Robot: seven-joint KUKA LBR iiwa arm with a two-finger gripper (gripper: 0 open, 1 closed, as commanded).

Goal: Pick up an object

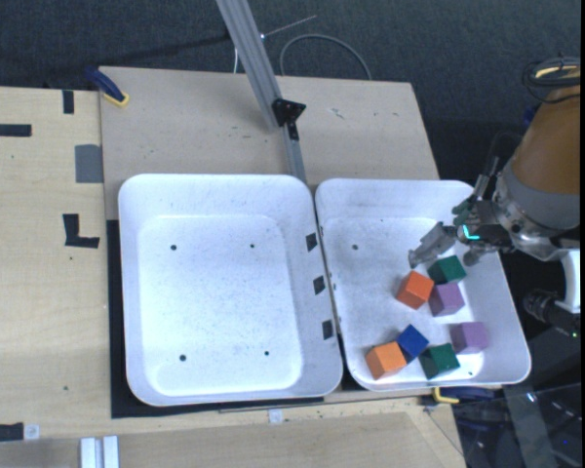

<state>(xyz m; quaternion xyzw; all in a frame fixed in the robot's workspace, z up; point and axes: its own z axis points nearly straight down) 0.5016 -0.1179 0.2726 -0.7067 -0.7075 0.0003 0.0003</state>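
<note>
gripper: fingers apart, holding nothing (over the right bin)
green cube: just below the fingertips

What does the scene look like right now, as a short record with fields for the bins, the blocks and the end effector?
right bin: holds seven small blocks
blocks: orange, green, purple, purple, blue, orange, green
left bin: white, beside the right bin
end effector: over the right bin, just above the upper green block
grasp: no block seen between the fingers
</note>
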